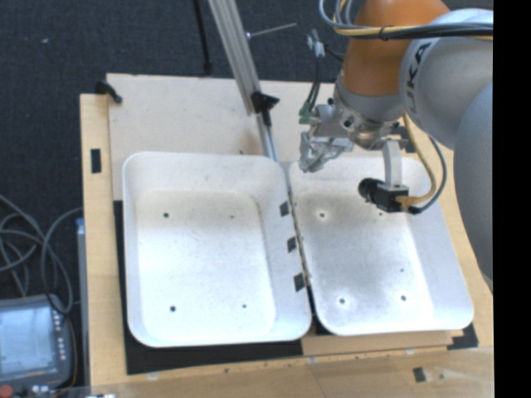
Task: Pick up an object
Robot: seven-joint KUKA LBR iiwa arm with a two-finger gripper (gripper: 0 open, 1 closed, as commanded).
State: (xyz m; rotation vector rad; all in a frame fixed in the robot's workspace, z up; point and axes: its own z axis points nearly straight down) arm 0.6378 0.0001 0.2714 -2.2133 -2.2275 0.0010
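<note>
My gripper hangs from the grey arm with the orange band. It sits over the far left corner of the right white bin, close to the seam between the two bins. The left white bin lies beside it, showing only small dark specks on its floor. A black fitting on a yellow-and-black cable dangles from the wrist over the right bin's far part.
A slanted aluminium post rises from the bench behind the bins, just left of the gripper. Black clips mark the seam between the bins. A small screen and cables lie off the bench at lower left.
</note>
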